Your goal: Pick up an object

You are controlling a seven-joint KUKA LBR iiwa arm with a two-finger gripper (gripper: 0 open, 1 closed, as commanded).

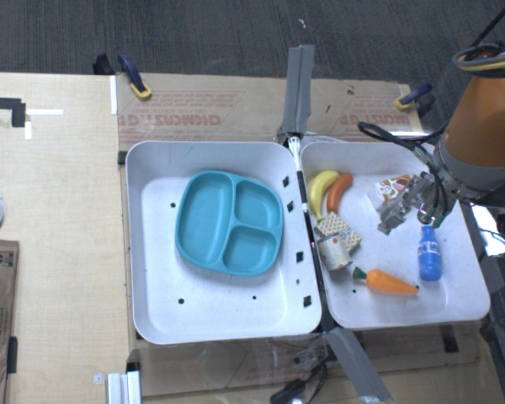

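- Whether the jaws were apart or together could not be told.
- The gripper (401,209) was seen low over the right bin (467,310), just beside a small patterned packet (390,188).
- A blue bottle (429,255), carrot (389,282), banana (320,191) and small house-shaped box (337,237) were seen in that bin.
- A blue divided plate (231,223) was seen in the left bin (151,310).

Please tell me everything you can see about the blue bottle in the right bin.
The blue bottle is small, looks like glossy plastic, and has a white cap at its upper end and a pale label band just below it. It lies flat on the floor of the right bin, near the right wall, with its length running roughly up and down in the view. The gripper hangs just above and left of the cap; whether they touch cannot be told. The carrot lies apart to its lower left.
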